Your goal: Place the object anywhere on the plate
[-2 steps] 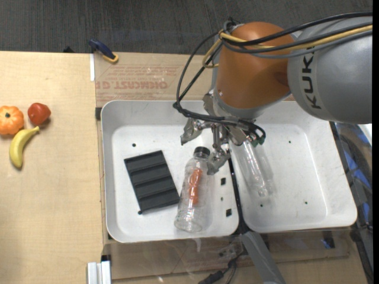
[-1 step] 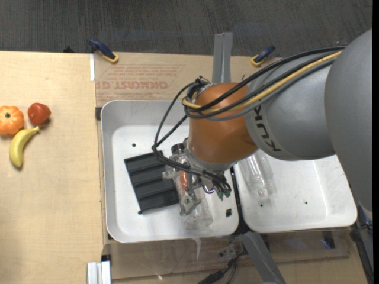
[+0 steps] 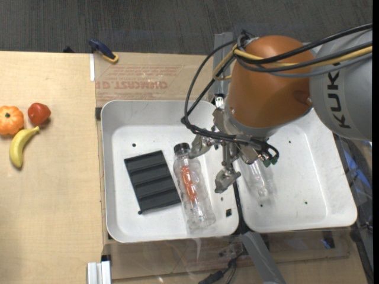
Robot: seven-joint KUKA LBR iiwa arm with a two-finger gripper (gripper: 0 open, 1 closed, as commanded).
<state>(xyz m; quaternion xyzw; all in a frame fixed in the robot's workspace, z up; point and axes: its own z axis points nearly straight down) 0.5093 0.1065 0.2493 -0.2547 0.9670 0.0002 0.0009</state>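
A black ridged plate lies flat in the left bin. Right beside it, a clear plastic bottle with an orange insert lies on its side, cap toward the back. A second clear bottle lies in the right bin, partly under the arm's wrist. My gripper hangs over the divide between the bins, its two metal fingers spread open with nothing between them. One fingertip is close to the first bottle's cap. The orange band hides the bins' back middle.
On the wooden bench to the left sit an orange fruit, a red apple and a banana. A blue-and-yellow clamp lies on the cardboard behind the bins. Cables loop around the wrist.
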